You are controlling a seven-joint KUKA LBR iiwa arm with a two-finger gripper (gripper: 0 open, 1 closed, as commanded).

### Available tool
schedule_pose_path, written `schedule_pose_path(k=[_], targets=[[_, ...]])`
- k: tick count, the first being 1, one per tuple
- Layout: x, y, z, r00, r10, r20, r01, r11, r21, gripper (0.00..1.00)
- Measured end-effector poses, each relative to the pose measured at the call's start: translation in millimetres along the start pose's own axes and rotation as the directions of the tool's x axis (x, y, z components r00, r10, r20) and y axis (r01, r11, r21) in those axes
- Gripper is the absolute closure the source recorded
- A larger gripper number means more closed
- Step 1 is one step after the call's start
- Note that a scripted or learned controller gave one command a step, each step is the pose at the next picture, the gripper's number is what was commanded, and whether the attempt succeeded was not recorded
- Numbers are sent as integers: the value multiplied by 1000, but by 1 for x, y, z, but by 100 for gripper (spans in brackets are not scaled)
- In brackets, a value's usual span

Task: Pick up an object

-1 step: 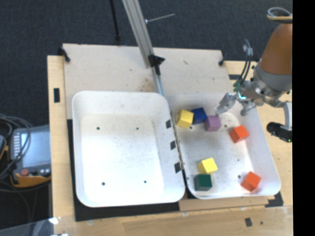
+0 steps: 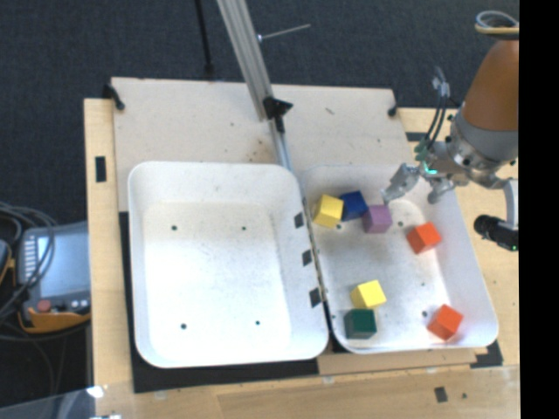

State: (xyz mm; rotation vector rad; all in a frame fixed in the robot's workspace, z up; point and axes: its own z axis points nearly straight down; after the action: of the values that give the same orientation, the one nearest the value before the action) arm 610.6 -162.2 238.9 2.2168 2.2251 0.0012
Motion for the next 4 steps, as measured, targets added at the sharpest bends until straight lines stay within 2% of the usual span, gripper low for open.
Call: schedule_pose_path(k=[1, 2, 3, 4], targets=[[1, -5, 62, 1000, 4, 2, -4, 1000, 5, 0], [-10, -8, 117, 1000, 6, 2, -6, 1000, 5, 0], [-12, -8, 142, 1000, 7, 4, -7, 1000, 1, 0], [-13, -6, 129, 1000, 12, 2, -12, 1000, -5, 100]])
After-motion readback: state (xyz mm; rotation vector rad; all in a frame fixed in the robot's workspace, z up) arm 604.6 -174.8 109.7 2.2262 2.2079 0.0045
